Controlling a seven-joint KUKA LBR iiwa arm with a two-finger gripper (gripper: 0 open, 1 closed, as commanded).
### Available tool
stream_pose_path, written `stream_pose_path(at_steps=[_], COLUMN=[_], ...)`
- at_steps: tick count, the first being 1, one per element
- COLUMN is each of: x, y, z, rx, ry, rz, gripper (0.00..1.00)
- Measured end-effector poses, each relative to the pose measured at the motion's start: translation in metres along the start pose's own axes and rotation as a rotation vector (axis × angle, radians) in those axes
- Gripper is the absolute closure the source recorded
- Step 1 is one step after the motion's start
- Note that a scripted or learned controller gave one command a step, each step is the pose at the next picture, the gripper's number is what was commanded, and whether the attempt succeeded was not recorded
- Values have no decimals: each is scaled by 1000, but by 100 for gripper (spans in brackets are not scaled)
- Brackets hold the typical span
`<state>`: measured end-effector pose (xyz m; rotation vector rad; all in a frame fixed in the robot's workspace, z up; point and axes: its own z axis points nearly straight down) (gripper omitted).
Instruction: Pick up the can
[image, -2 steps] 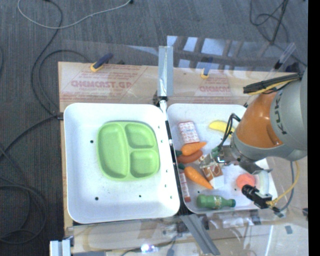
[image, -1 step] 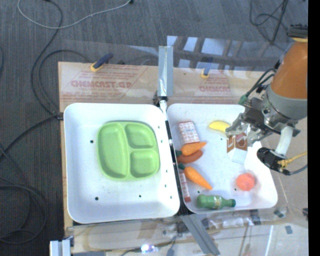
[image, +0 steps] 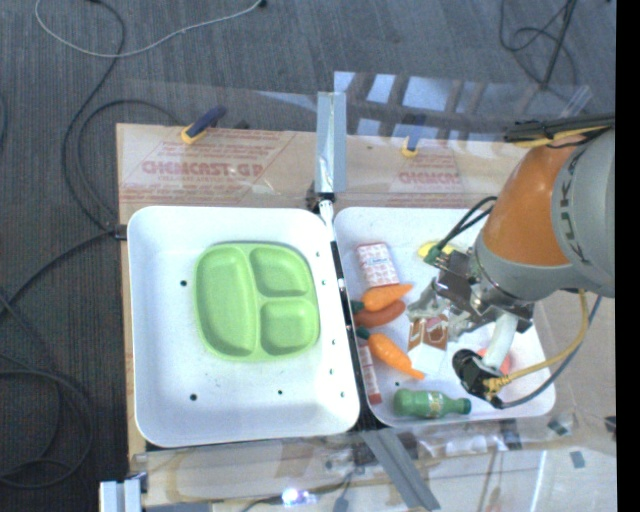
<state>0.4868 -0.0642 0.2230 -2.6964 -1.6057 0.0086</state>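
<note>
Two white bins: green tray (image: 258, 300) left, can (image: 377, 263), carrots, bottle (image: 430, 403) right.

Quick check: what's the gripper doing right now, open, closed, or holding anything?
Gripper: cannot be told; it sits low in the right white bin, nothing visibly held.

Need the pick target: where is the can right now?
The can lies in the right bin, near its upper left, just above the carrots and to the left of the arm's wrist in the camera view.
</note>
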Motion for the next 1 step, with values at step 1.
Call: stream_pose_path(at_steps=[1], x=[16], y=[116], z=[-38], rx=[-3], ry=[-3], rz=[286], gripper=[100])
